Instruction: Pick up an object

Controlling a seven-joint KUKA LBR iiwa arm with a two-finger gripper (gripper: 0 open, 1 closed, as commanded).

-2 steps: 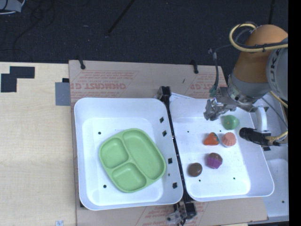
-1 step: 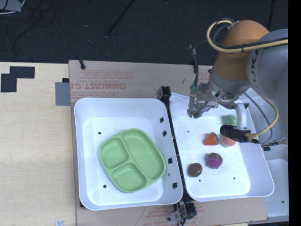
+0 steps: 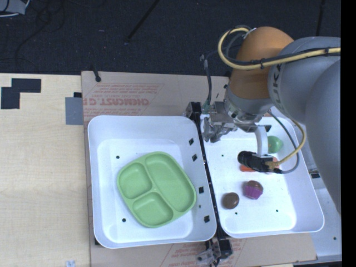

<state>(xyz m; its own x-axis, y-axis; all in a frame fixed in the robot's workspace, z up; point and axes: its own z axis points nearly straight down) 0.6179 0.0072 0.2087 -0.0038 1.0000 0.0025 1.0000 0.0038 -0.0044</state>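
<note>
My gripper (image 3: 214,131) hangs over the far left corner of the right bin (image 3: 278,218), close to the wall between the two bins. Nothing shows between its tips. A brown ball (image 3: 231,200) lies toward the front of that bin, well below the gripper. Just right of it sits a purple rounded object (image 3: 253,189). A green rounded object (image 3: 275,144) rests near the bin's far right side, partly hidden by the arm.
The left bin (image 3: 105,149) holds a light green divided plate (image 3: 156,189) with three compartments. The grey arm with its orange band (image 3: 261,49) covers the right bin's far right part. Cardboard and a wooden bench surround the bins.
</note>
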